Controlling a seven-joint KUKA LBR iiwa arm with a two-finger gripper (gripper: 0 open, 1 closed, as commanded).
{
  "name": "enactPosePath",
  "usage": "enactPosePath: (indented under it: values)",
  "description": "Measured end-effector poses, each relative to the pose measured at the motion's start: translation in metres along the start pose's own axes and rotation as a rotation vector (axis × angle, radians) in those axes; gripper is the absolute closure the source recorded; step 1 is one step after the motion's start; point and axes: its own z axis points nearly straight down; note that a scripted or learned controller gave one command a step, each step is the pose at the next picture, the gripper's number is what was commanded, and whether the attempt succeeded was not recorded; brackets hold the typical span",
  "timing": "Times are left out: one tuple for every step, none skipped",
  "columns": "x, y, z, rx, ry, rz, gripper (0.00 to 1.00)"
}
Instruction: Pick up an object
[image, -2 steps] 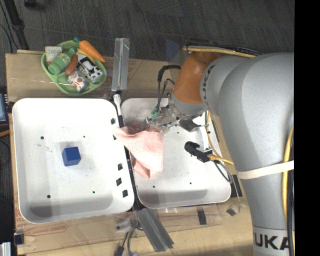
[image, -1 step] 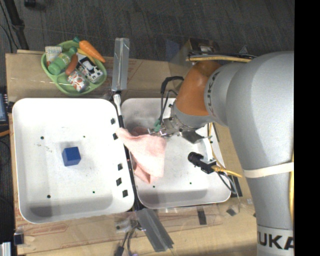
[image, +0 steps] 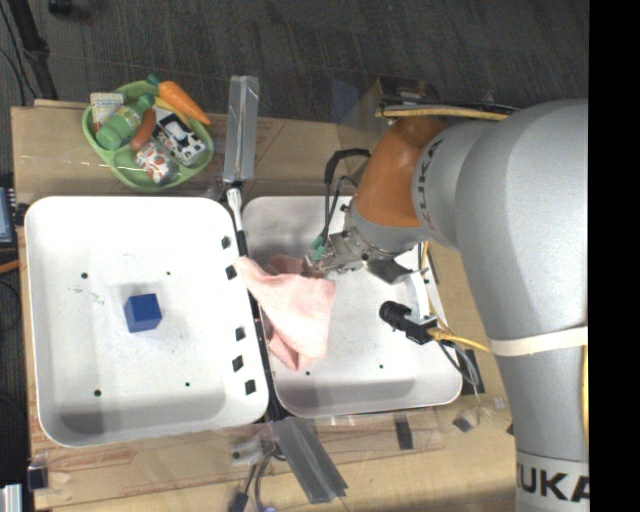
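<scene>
Right now the gripper (image: 322, 256) sits low in the right bin (image: 400, 390), touching the top edge of the pink cloth (image: 292, 305); finger state: cannot tell. Cloth lies crumpled at the bin's 9 o'clock side. Blue cube (image: 143, 312) rests near centre of the left bin (image: 60, 420). Green bowl (image: 120, 165) of toy food at 11 o'clock.

Pink cloth (image: 295, 305), blue cube (image: 143, 312), green bowl (image: 120, 165), white bins (image: 60, 250)

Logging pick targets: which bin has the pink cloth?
The right bin, under the gripper; the pink cloth lies by its left wall. The left bin holds a blue cube.
</scene>
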Motion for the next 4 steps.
enactPosePath:
  values:
    - [0.0000, 0.0000, 0.0000, 0.000, 0.000, 0.000, 0.00]
    - [0.0000, 0.0000, -0.0001, 0.000, 0.000, 0.000, 0.00]
    - [0.0000, 0.0000, 0.0000, 0.000, 0.000, 0.000, 0.00]
    - [0.0000, 0.0000, 0.0000, 0.000, 0.000, 0.000, 0.00]
